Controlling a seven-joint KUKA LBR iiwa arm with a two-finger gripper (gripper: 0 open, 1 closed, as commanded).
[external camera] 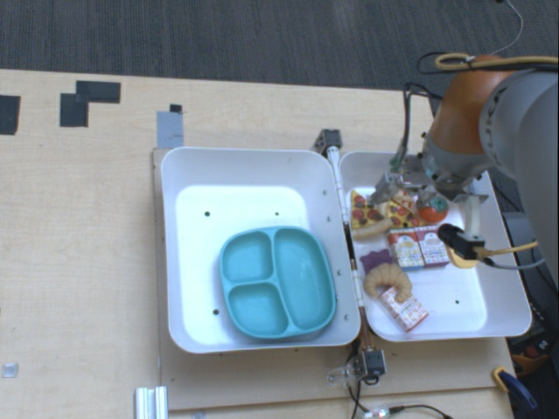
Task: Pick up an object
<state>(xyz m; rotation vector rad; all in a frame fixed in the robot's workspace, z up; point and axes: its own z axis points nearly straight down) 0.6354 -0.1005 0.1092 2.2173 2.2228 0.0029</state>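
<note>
The right bin [489,308] holds several toy foods. A pizza slice [374,218] lies at its upper left, with a red tomato [432,209] beside it. Two small cartons [417,250] sit in the middle, next to a banana [461,250]. Lower down are a purple piece [376,258], a croissant [387,278] and another carton [407,312]. My gripper [392,187] hangs low over the bin's upper left, just above the pizza slice and the items around it. I see nothing lifted off the bin floor.
The left bin [196,221] carries a blue divided plate [278,282]. The arm's grey body and orange band [463,107] cover the right bin's upper right corner. A ridge [342,225] separates the bins. Cables lie at the bench's lower edge.
</note>
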